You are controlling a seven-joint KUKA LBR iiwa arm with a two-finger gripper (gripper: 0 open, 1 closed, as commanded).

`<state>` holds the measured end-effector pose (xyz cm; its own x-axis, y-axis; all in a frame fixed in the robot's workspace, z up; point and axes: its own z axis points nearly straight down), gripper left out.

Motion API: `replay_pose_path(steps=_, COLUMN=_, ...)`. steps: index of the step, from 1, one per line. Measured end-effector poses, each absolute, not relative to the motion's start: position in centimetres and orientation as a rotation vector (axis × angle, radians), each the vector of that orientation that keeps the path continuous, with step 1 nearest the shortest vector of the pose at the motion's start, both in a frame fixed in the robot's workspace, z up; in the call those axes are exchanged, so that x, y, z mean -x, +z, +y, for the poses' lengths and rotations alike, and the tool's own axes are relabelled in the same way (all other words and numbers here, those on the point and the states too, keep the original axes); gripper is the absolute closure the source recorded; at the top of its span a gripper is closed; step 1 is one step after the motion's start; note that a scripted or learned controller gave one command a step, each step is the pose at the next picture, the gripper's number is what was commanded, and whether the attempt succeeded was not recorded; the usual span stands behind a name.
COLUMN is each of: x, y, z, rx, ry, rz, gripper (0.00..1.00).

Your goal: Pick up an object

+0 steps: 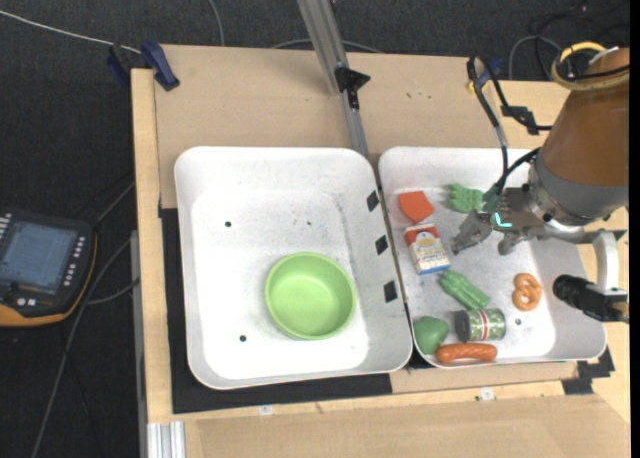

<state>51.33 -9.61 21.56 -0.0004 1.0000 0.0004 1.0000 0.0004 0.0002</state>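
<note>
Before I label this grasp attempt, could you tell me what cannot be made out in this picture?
- Gripper: too small and dark in the camera view to tell whether it touches anything.
- Green toy: its right end is covered by the gripper.
- Carton: print too small to read.
- Can: label too small to read.
- Arm: cut off by the right edge.
</note>
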Motion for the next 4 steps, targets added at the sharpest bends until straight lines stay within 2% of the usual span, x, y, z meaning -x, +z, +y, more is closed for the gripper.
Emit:
replay_pose_path(steps=1, x=-51.3, y=21.6, z=-9.6, rx=2.221, ry=0.0, rz=-2.222, gripper=0.0)
replay_pose_path(steps=3, x=-51.5, y=10.2, z=-9.9, rx=2.218, ry=0.004, rz=-2.219, gripper=0.0)
replay_pose_path(steps=4, x=-51.6, y=11.5, z=-9.8, rx=2.221, ry=-0.001, rz=-2.223, gripper=1.0)
